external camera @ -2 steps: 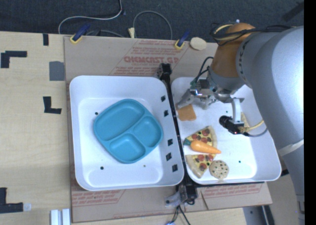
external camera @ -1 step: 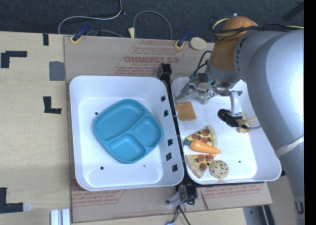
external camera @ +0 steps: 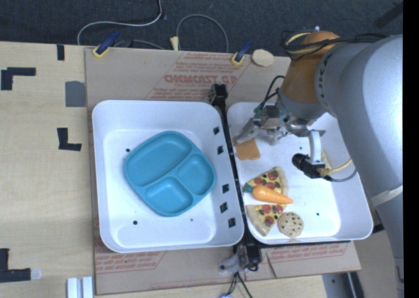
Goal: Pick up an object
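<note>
Gripper poised low over the tan bread slice at the right bin's upper left; finger opening cannot be told. Judged step: the descent to grasp, calling for closure about the slice. Divider wall lies just beside it; pizza slice and carrot lie nearer the front, floor rightward open.

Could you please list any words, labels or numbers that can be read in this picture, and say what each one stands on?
Red print on the cardboard sheet under the white bins: several lines, upside down and too blurred to read.
More red print on the cardboard's front edge, below the bins: too small to read.
Black marks on the wooden bench: plain shapes, not letters.
The blue plate and the toy foods bear no text.
</note>
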`<state>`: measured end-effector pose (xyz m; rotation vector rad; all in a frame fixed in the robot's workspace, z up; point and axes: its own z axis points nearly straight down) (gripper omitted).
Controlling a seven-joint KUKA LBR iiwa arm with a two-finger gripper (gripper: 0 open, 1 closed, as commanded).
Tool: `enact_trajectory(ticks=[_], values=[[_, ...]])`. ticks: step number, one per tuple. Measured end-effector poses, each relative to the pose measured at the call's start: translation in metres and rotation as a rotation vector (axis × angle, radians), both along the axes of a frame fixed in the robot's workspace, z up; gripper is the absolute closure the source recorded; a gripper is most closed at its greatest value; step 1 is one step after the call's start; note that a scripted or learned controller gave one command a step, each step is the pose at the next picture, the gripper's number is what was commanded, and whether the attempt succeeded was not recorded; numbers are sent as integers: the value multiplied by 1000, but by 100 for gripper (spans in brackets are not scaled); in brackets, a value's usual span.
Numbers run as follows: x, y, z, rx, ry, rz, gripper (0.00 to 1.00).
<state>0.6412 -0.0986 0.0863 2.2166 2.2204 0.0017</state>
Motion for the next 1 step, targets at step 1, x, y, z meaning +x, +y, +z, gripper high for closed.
enact_trajectory(ticks=[1], values=[[16, 4, -1, 1, 2, 0, 0]])
